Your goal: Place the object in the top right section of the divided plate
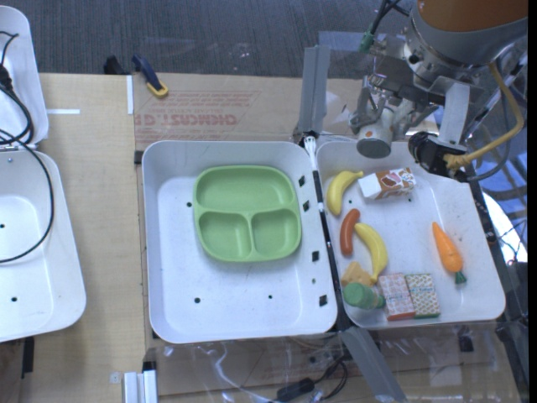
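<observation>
Two white bins sit side by side on the counter: the left bin (pixel 168 250) holds one green divided plate (pixel 247 211), its sections bare. The right bin (pixel 478 250) holds two bananas, one (pixel 339 189) at about eleven o'clock, the other (pixel 372 248) near its middle, plus one red sausage (pixel 349 231), one small carton (pixel 388 183), one carrot (pixel 447 248) and two patterned blocks (pixel 409 295). At twelve o'clock above that bin hangs the jaws' assembly (pixel 375 133); how far they stand apart I cannot tell.
</observation>
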### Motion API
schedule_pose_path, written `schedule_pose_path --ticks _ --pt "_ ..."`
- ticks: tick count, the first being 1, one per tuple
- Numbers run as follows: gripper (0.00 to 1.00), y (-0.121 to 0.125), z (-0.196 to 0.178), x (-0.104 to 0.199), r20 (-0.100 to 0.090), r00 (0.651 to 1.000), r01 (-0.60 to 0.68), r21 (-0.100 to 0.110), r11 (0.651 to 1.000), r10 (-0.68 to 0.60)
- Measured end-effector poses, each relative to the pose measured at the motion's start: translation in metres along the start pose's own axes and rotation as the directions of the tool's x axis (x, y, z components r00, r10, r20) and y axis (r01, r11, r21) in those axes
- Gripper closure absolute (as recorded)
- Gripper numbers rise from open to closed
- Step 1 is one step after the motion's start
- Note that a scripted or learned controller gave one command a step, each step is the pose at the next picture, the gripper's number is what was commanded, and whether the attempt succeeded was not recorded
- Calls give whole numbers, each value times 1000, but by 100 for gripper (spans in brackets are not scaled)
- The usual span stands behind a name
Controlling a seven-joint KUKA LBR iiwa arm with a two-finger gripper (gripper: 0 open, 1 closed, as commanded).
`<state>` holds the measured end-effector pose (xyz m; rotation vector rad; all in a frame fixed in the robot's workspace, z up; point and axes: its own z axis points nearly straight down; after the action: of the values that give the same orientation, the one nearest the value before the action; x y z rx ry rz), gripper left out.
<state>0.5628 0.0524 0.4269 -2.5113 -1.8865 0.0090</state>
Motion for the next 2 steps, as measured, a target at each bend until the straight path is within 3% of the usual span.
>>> schedule_pose_path --ticks 1,2 --pt "100 17 -13 -56 0 995 -101 -1 995 101" --pt "100 25 -12 -93 0 999 -48 1 999 48"
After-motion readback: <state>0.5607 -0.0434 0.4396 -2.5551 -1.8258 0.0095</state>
